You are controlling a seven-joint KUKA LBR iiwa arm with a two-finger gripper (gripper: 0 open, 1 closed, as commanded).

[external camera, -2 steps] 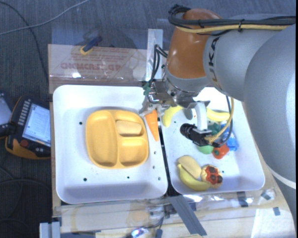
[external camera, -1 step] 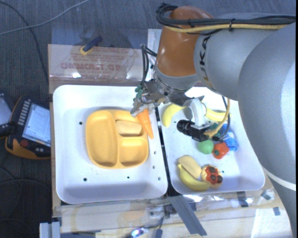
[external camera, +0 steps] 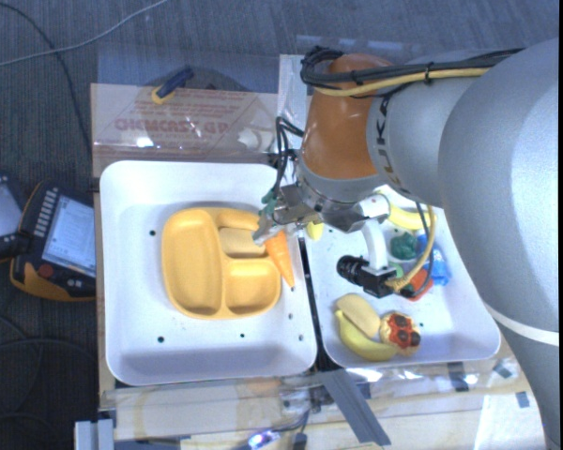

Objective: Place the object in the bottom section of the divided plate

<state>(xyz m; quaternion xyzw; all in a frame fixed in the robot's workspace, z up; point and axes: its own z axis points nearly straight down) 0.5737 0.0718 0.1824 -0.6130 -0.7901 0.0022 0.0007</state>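
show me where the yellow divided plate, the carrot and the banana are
Divided plate (external camera: 195, 262), camera view, floor of its large left section.
Carrot (external camera: 281, 259), camera view, middle of its orange body, at the plate's right rim.
Banana (external camera: 358, 331), camera view, middle of the fruit, right bin.

This is a robotics lab, not a home or a kitchen. A big grey industrial arm (external camera: 488, 148) with an orange band and bundled cables reaches over a bench (external camera: 206, 397) built of metal framing. Two white bins (external camera: 122, 345) sit side by side on it, drilled with small holes. The food is plastic toys: a banana (external camera: 361, 331) and other bright pieces in the right bin, a yellow divided plate (external camera: 211, 261) in the left. A teach pendant (external camera: 56, 242) with a screen lies on the grey carpet (external camera: 56, 45) off the bench's left edge, and loose black cables trail across the floor.
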